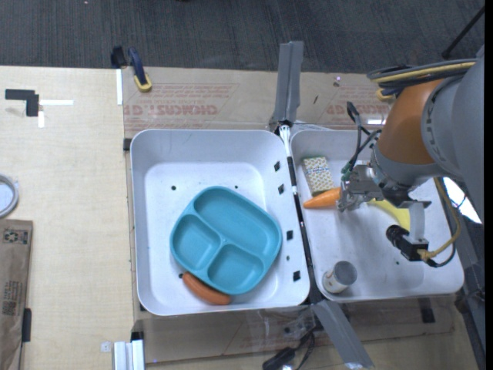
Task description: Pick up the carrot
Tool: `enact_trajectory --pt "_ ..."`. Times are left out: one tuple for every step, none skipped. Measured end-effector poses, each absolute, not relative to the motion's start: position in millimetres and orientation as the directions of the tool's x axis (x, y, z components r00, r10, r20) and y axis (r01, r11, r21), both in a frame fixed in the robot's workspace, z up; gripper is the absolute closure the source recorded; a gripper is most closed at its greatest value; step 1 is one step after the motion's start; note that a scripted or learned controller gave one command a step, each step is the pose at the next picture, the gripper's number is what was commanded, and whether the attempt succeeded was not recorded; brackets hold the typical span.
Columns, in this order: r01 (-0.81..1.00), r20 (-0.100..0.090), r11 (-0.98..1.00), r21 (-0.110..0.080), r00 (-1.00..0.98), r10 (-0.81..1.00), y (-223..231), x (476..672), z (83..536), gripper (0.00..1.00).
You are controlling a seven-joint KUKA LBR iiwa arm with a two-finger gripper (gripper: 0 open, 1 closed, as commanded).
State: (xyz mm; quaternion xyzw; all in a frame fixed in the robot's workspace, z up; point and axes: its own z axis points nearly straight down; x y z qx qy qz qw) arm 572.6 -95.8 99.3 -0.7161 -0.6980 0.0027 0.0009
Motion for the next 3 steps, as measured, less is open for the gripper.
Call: enact_trajectory --pt "1.0 -0.003 -0.025 -0.005 0.025 1.0 -95.6 572.7 99.3 0.0" --pt "1.0 -0.004 -0.024 -0.006 0.024 1.0 -96.2 572.5 107.8 1.0" --pt "1.0 -0.004 -0.024 -0.007 0.024 1.0 -96.2 572.5 107.7 0.0"
